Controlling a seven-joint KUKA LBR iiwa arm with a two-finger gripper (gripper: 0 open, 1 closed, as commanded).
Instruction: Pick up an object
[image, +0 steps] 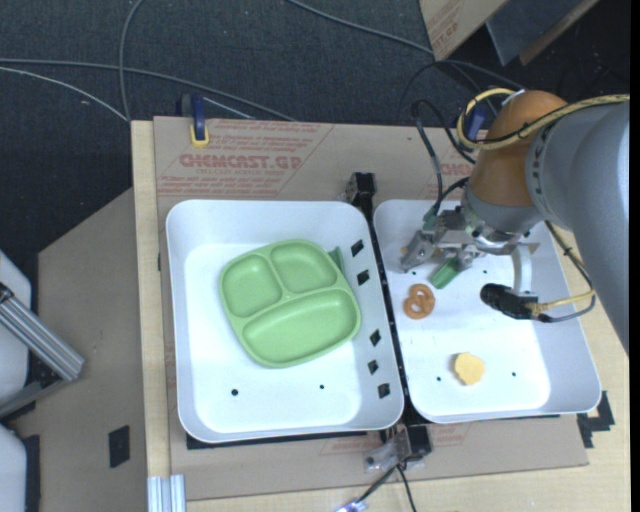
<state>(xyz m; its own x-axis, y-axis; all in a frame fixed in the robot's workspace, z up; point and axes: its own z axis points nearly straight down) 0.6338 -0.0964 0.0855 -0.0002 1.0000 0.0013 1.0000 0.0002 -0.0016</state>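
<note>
Gripper (441, 255) sits low in right bin (530, 372), just up-right of orange pretzel ring (420, 301), the reference for everything below. Grip state: cannot tell, metal and shadow blur together at the gripper tip. Small green piece (447, 272) lies just up-right of pretzel, right at the tip. It is elongated, long axis on a diagonal, lower end pointing toward pretzel, upper end running up-right under gripper. Upper end is hidden, so full length and shape are unclear, and I cannot tell whether it is gripped or just lying on the bin floor. Pretzel lies flat, hole visible, small gap to green piece. Roundish yellow chunk (468, 369) is below-right of pretzel, well apart, no clear long axis. Grey arm (585, 170) extends from up-right of pretzel, orange band (512, 150) above wrist; it is cut off by the frame edge and covers the bin's far right corner. Across the shared rim, left of pretzel, is left bin (200, 330) with green divided plate (290, 302) lying flat: three compartments, two small ones upper, large one lower, long axis tilted. Small black tabs (375, 340) run along the rim just left of pretzel, too small to identify. Cardboard sheet (250, 150) with red print lies under both bins, text partly hidden.
</note>
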